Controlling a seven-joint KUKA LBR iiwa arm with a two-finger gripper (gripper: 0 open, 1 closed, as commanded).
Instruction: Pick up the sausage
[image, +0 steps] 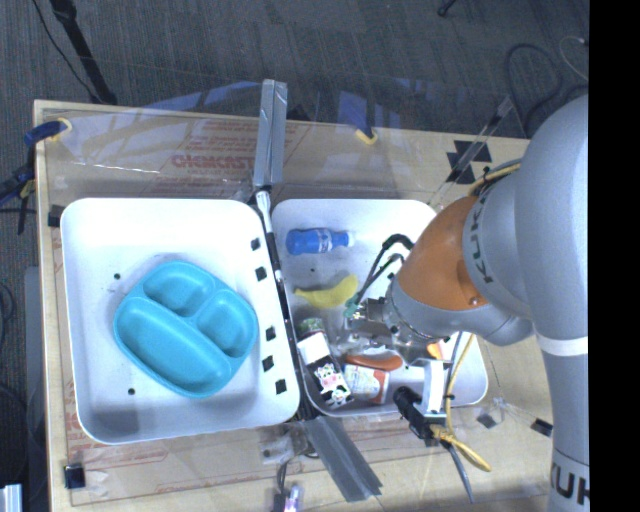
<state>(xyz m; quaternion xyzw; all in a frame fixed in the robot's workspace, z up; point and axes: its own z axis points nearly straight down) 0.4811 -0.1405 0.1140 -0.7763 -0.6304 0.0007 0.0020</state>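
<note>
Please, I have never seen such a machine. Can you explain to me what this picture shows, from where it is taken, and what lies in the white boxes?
The picture comes from one camera fixed above a bench, looking down at a slant. The large grey shape with an orange band is a robot arm reaching in from the right. Two shallow white bins sit side by side. The left bin holds a blue divided plate. The right bin holds a blue bottle, a yellow banana-like toy, a reddish sausage-like piece under the arm's wrist, and small packets. The arm hides its grasping end, so I cannot tell if anything is held.
</note>
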